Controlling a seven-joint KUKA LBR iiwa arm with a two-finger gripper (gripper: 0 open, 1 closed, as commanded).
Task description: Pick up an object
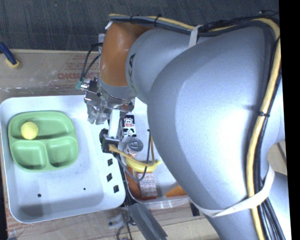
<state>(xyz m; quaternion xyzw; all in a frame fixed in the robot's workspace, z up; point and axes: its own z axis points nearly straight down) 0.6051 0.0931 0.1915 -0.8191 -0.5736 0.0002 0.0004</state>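
In the left-hand shallow white plastic bin [59, 197], a pale green moulded tray [43, 140] with three compartments lies toward the far left. Its surface is smooth and matte, its corners rounded. A small yellow ball [29, 130] rests in the long upper compartment, at that compartment's left end; the two lower compartments hold nothing visible. The bin floor shows a few small dark specks, and a row of black square marks runs along its right wall.

Over the dividing wall between the two bins, the grey arm with the orange band [117, 53] descends from the right and covers most of the right-hand bin. The gripper [106, 127] hangs from a metal wrist fitted with cables and small fittings. Whether the jaws are spread or pressed together cannot be told from this angle, and no item is seen between them.

In the visible strip of the right-hand bin [162, 204], a curved yellow banana-shaped object [140, 164] lies just below the gripper, its long axis running roughly left to right with the ends turned upward. A round grey metallic can top [135, 145] sits just above it. A reddish-brown packet with a printed label [146, 185] lies beneath, and an orange item [176, 192] shows beside it, partly hidden by the arm.

The counter [42, 70] is light brown board with faint red printing.
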